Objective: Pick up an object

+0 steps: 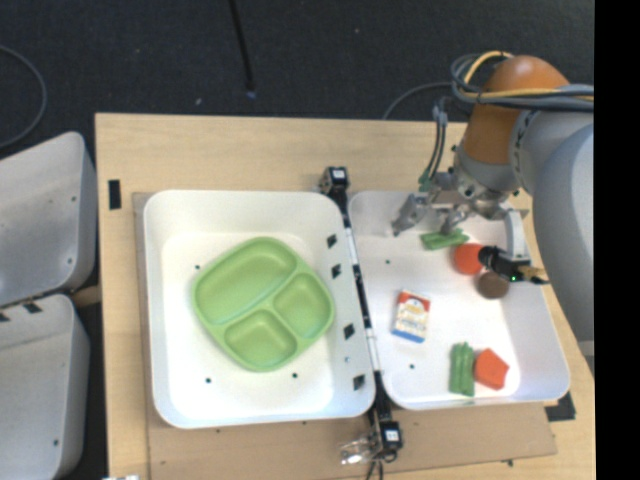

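Bench [230,148] of pale wood over dark carpet [150,38]; we see the claw [432,211] spread apart, a green piece [443,238] just below it, small box [411,316] further below, print unreadable.

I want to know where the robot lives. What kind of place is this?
Probably a robot lab or test bench, not a home. A grey arm reaches over two white bins on a wooden bench, with toy-like things and a green plate to practise picking, and cables on the dark floor.
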Controlling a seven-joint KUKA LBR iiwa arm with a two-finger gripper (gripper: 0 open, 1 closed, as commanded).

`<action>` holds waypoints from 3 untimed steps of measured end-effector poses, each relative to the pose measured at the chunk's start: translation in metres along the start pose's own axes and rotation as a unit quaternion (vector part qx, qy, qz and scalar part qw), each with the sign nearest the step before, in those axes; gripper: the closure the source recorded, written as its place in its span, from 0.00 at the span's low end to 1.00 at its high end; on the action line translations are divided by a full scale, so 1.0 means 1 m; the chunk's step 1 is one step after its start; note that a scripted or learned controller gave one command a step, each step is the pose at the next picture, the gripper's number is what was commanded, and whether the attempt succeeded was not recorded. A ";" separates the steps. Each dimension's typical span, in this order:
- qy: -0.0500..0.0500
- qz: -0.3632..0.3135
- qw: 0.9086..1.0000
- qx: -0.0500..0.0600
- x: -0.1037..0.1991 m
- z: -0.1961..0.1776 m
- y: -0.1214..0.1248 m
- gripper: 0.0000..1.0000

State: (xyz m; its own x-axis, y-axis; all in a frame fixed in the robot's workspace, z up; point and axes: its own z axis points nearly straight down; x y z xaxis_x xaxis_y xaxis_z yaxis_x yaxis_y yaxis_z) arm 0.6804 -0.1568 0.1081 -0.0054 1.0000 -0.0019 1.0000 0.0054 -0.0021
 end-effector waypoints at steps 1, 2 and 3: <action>-0.002 0.000 1.000 -0.004 -0.001 -0.015 0.002 1.00; 0.000 0.003 1.000 -0.005 -0.003 -0.079 -0.003 1.00; 0.000 0.001 1.000 -0.004 -0.005 -0.125 -0.002 1.00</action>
State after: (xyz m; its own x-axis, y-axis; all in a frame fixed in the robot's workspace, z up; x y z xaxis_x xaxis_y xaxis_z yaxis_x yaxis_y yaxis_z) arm 0.6789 -0.1612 0.2326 -0.0024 1.0000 -0.0021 1.0000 0.0025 0.0059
